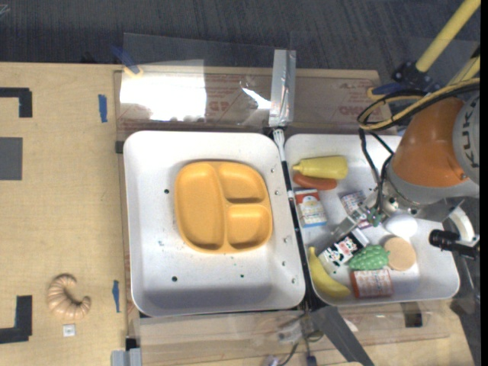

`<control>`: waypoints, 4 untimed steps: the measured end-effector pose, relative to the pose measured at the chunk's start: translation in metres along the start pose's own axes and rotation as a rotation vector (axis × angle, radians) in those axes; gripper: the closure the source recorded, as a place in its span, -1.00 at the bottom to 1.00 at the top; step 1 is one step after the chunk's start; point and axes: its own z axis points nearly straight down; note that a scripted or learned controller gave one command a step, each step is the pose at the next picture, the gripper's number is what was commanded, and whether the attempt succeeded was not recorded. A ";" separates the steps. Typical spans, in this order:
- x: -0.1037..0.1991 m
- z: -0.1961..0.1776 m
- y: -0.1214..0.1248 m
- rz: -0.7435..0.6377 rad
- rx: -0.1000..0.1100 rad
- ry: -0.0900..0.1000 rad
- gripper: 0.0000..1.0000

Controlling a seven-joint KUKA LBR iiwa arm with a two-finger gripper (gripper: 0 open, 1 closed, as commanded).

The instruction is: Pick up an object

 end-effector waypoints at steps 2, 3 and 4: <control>0.015 -0.014 -0.038 0.062 -0.014 -0.013 1.00; 0.023 -0.093 0.056 -0.081 0.004 0.015 1.00; 0.023 -0.090 0.053 -0.078 0.009 0.018 -1.00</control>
